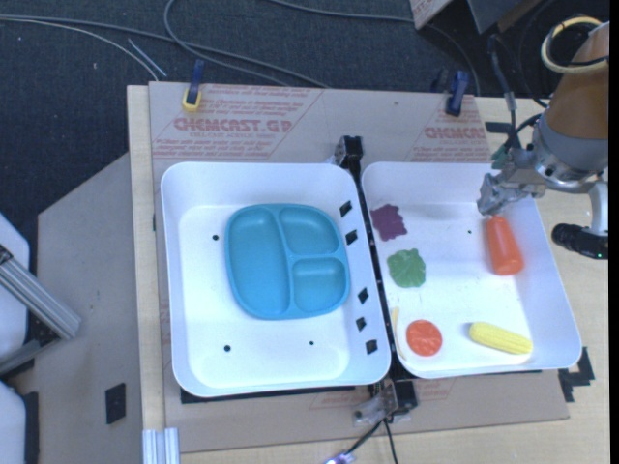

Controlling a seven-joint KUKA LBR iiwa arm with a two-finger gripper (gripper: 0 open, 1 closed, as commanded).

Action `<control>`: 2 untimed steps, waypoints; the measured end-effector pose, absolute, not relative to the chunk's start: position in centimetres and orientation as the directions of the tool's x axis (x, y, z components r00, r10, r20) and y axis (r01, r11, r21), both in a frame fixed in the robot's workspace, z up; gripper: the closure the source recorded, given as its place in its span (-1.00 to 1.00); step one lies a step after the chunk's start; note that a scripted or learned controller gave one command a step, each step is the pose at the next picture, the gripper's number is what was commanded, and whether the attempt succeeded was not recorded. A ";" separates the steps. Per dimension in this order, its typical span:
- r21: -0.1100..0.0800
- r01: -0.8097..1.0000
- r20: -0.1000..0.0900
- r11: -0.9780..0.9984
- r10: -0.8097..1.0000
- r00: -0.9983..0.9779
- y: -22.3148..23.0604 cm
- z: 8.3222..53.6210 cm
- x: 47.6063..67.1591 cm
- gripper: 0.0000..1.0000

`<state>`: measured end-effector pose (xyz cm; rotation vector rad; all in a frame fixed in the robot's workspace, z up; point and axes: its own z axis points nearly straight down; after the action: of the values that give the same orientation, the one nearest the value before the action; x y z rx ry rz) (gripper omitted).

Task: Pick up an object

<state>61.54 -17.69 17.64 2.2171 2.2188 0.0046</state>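
My gripper (495, 201) hangs over the far right part of the right bin (556, 303), just above the top end of an orange carrot-like piece (503, 246). Nothing shows between its fingers. Elsewhere in that bin lie a purple piece (389, 221), a green leafy piece (407, 268), a red-orange round piece (424, 337) and a yellow corn cob (500, 337). The arm's grey wrist with its orange band (580, 104) comes in from the right.
The left bin (189, 259) bears a blue divided plate (287, 259). A black divider strip (360, 249) runs between the bins. Blue and yellow clamps (193, 93) hold the board at the back. Cables cross the dark floor behind.
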 end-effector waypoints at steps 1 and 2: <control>0.007 1.000 -0.002 0.001 1.000 -0.001 -18.2 23.3 62.6 1.00; 0.009 1.000 -0.003 0.001 1.000 -0.001 -18.5 29.9 62.8 1.00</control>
<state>62.79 -18.49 29.86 2.2139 2.2168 0.0070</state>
